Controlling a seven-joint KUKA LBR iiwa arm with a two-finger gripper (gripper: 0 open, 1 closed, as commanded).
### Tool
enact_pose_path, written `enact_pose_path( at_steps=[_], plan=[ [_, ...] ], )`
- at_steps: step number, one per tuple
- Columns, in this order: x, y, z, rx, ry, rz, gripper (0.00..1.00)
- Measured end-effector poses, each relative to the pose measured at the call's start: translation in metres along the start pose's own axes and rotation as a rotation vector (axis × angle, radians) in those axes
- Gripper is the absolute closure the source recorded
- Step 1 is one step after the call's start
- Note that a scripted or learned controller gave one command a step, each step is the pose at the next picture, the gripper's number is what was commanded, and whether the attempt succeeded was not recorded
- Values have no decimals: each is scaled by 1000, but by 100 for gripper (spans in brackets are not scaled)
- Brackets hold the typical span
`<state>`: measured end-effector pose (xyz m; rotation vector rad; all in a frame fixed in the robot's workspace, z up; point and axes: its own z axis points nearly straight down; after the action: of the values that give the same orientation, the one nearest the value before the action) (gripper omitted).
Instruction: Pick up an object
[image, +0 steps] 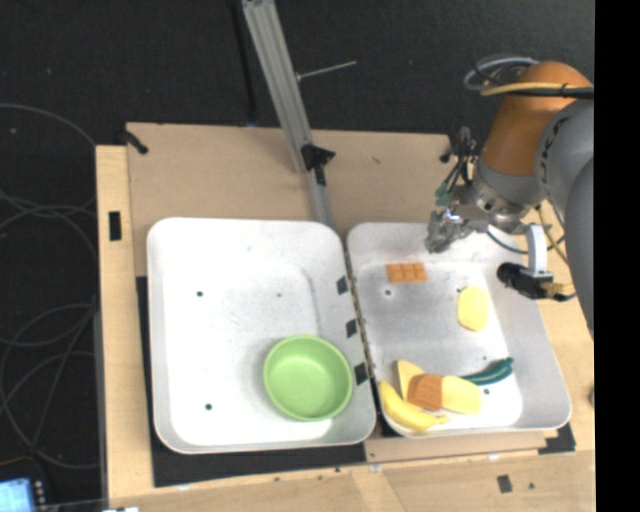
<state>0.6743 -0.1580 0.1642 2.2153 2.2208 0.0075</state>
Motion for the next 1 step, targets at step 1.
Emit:
enact_pose_path(
  at_steps=[1],
  plan=[
    [-1,1,-52,3,0,0,100]
  ],
)
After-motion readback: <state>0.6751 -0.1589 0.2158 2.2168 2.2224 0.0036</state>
